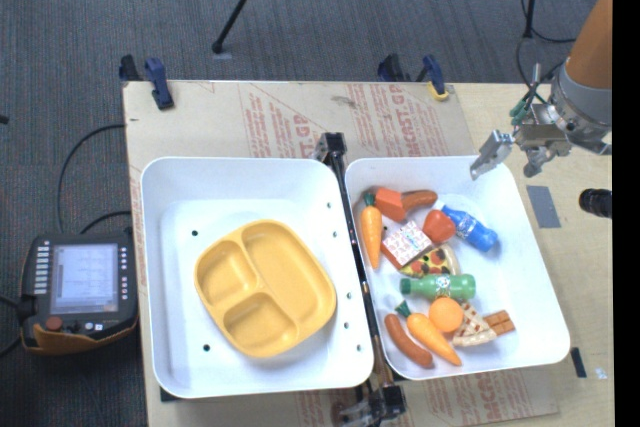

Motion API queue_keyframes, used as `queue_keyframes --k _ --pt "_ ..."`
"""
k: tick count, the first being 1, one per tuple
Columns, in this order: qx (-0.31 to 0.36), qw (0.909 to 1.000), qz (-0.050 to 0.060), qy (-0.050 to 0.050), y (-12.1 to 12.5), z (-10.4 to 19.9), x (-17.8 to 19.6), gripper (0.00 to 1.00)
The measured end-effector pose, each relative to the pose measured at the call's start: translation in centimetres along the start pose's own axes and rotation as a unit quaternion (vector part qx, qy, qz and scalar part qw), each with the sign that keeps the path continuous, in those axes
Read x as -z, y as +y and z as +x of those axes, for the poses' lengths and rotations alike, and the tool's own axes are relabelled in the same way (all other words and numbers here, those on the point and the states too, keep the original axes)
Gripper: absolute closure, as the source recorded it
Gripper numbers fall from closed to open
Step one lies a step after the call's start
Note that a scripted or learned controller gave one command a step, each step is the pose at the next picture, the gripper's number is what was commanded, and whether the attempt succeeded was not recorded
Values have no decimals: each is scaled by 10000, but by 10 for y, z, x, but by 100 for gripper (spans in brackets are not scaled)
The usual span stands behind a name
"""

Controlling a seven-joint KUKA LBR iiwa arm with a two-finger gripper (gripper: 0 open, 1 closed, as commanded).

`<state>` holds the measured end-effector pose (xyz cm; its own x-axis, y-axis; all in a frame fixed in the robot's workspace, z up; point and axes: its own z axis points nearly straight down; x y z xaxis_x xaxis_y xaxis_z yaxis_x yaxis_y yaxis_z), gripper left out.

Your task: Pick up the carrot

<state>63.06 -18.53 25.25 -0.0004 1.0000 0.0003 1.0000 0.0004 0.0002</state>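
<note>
Carrot: two toys in the right-hand shallow white plastic bin (530, 245) fit that name. One is a slim, smooth orange plastic carrot with a green stub top (370, 233). It lies lengthwise at nine o'clock in that bin, just beside the left wall, with its tip pointing toward six o'clock. The other is a stubbier orange carrot (432, 338) at six o'clock. It lies at a slant between a glossy red-brown sausage (404, 340) and a pale wedge of toy pizza (481, 327), with a round orange ball (446, 314) touching its upper end. The middle of the bin is crowded with a green bottle (438, 287), a blue bottle (472, 228), a red pepper (438, 225) and a small printed white box (405, 242). The left-hand white bin (170, 205) holds a matte yellow three-compartment tray (265, 287). Both bins sit on a tan board bench (250, 115) printed with red lettering. Blue clamps (158, 82) hold the bench at its twelve o'clock edge. Ribbed dark grey carpet (80, 5) surrounds the bench, and a grey and orange teach pendant (75, 292) lies on it at nine o'clock. The grey metal two-finger gripper (512, 163) hangs over the right bin's one o'clock corner, well apart from both carrots. Its claw is spread and released, grasping nothing.
</note>
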Motion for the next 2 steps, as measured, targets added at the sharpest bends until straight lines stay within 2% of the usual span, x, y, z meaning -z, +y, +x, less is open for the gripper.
queue_keyframes --k 1,2 --pt "149 9999 12 5 -43 67 -32 0" --pt "-455 9990 26 6 -79 82 -151 0"
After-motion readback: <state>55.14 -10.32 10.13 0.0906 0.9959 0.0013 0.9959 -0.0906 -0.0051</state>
